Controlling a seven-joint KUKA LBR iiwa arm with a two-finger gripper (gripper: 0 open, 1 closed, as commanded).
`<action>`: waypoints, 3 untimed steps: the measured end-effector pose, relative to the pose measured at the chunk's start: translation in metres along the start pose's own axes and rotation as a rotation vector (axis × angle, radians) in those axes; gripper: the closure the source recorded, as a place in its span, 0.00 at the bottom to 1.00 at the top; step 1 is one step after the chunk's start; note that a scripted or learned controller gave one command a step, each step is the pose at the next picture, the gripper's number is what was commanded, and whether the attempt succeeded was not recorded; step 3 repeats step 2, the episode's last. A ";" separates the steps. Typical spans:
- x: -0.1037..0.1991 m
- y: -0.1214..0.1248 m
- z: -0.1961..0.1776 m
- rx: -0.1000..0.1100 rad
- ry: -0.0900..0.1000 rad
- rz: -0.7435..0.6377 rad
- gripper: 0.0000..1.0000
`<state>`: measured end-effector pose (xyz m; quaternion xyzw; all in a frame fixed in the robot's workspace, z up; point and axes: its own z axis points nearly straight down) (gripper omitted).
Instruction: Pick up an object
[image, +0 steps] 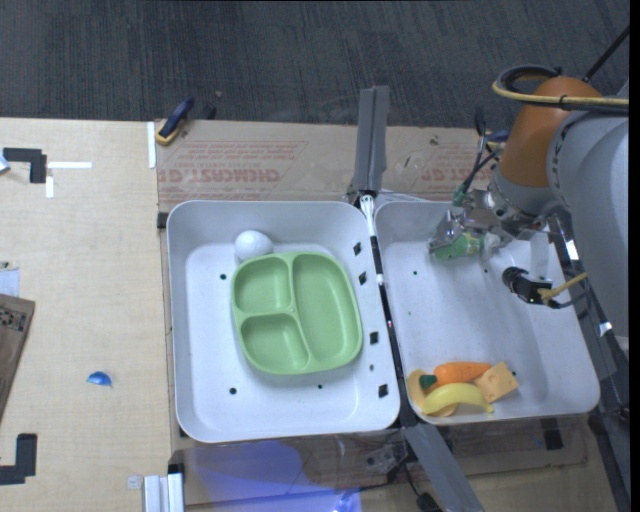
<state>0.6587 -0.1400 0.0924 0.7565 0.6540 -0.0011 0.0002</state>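
Jaws closed on a small green object; it sits between the fingers at the gripper, partly masked by the wrist hardware, so its shape cannot be read. Gripper is over the far left corner of the right bin, near the back wall. Whether the object touches the bin floor cannot be told.

Arm enters from the right, orange band at the top right above the wrist. A black cable end hangs just below the wrist, over the bin floor.

Right bin, near edge: banana, carrot and a tan block clustered together, touching one another, well apart from the gripper.

Left bin: green divided tray, three compartments, lying flat near the centre. White ball at the tray's far left corner, touching its rim.

Bench, left of the bins: small blue piece. A blue-and-yellow tool lies at the far edge of the bench.
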 end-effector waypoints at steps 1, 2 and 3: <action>0.000 0.000 -0.009 0.003 -0.002 -0.003 1.00; 0.094 -0.014 -0.125 0.000 0.001 -0.022 1.00; 0.094 -0.014 -0.125 0.000 0.001 -0.022 1.00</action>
